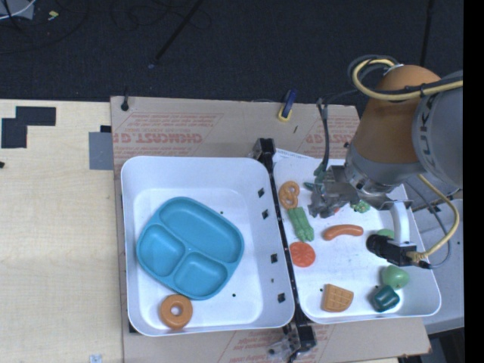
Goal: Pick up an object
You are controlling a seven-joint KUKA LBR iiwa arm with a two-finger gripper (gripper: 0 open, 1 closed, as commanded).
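Note:
My gripper [324, 203] hangs low over the right bin [355, 312], near its upper middle. A green pickle-shaped toy [302, 222] lies just to its lower left, a pretzel [289, 194] to its left, and a red sausage [343, 232] below it to the right. Nothing shows between the dark fingers.
Further down the right bin lie a red tomato slice [302, 255], a waffle piece [336, 299], a green round toy [394, 277] and a teal block [385, 299]. The left bin [136, 195] holds a blue divided plate [190, 246] and a donut [176, 311].

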